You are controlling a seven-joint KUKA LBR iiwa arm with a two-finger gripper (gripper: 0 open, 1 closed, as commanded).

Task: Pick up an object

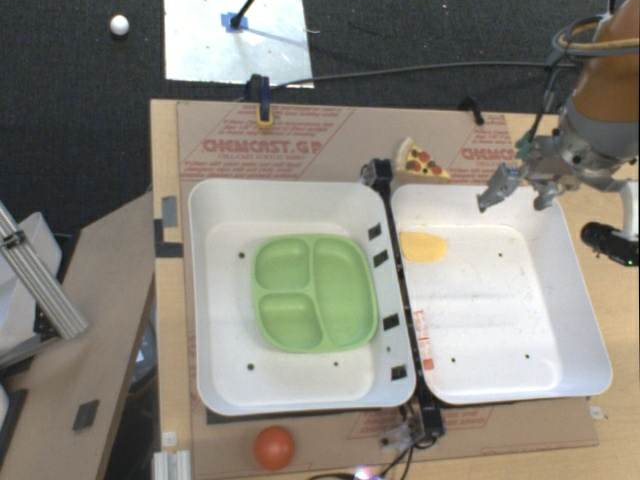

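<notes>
The end effector (520, 190) hangs above the far right corner of the right bin (560, 368), its two fingers spread apart with nothing between them. A flat yellow piece (423, 246) lies on that bin's floor near its far left corner — well to the left of the end effector and nearer the camera. A green divided tray (314, 291) sits in the left bin (215, 368). On the counter (330, 138), a pizza-slice toy (421, 161) rests just beyond the bins, and an orange ball (273, 447) lies at the near edge.
</notes>
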